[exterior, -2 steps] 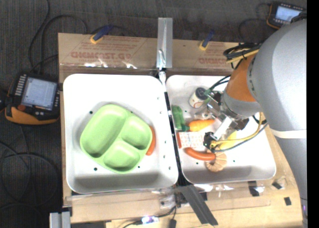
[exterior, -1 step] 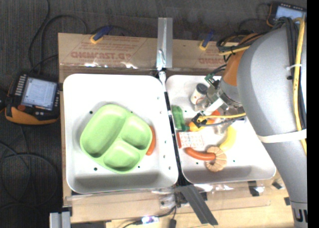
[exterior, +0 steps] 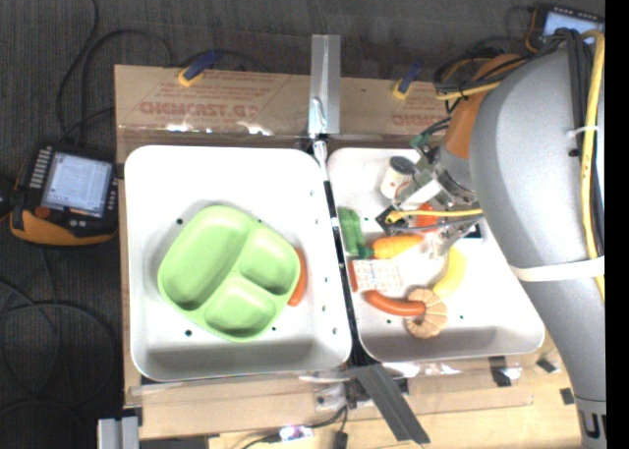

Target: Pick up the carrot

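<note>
Arm (exterior: pixel 536 157): grey, entering from the right, bent down over the right bin (exterior: pixel 511 324).
Gripper (exterior: pixel 432 213): low over the bin's upper middle; whether it is wide, narrow or holding something cannot be told.
Carrot (exterior: pixel 398 247): orange, lying in the right bin just below the gripper, beside a banana (exterior: pixel 450 275).
Other contents: a sausage (exterior: pixel 391 304) and a pretzel-like pastry (exterior: pixel 428 311) nearer the front wall.
Left bin (exterior: pixel 157 339): holds a green divided plate (exterior: pixel 228 268).
</note>
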